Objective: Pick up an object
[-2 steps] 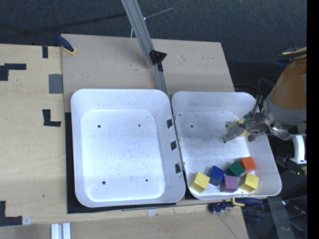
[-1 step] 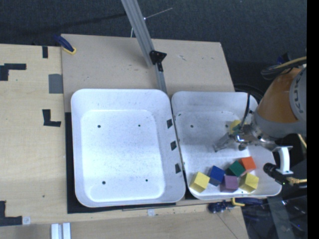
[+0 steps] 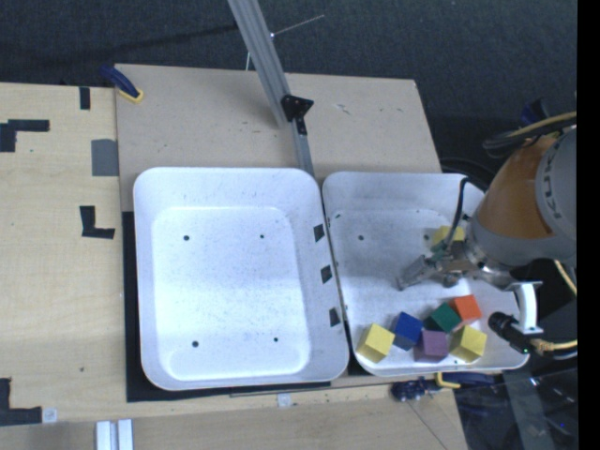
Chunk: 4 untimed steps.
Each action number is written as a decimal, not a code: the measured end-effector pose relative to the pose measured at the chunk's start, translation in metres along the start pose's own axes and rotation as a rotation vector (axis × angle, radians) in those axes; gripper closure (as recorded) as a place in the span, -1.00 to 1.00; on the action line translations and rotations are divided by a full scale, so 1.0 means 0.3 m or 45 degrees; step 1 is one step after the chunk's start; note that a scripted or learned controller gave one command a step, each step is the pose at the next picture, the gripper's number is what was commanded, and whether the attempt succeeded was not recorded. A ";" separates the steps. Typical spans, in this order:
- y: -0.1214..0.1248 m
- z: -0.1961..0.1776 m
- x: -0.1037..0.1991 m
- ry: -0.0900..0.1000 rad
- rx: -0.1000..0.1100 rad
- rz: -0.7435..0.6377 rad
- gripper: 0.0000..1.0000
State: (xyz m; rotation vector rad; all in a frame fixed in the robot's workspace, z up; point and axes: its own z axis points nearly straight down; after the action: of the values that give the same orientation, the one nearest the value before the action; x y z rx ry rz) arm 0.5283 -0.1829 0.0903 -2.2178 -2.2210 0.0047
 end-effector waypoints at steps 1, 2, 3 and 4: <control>0.001 -0.036 0.002 0.002 -0.001 -0.001 1.00; -0.004 -0.176 0.010 -0.001 -0.008 0.000 1.00; -0.012 -0.385 0.003 -0.002 -0.012 0.000 1.00; -0.010 -0.509 0.004 -0.002 -0.009 -0.001 1.00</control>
State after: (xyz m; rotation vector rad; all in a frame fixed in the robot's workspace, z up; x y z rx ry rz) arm 0.5261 -0.1818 0.2430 -2.2215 -2.2256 -0.0020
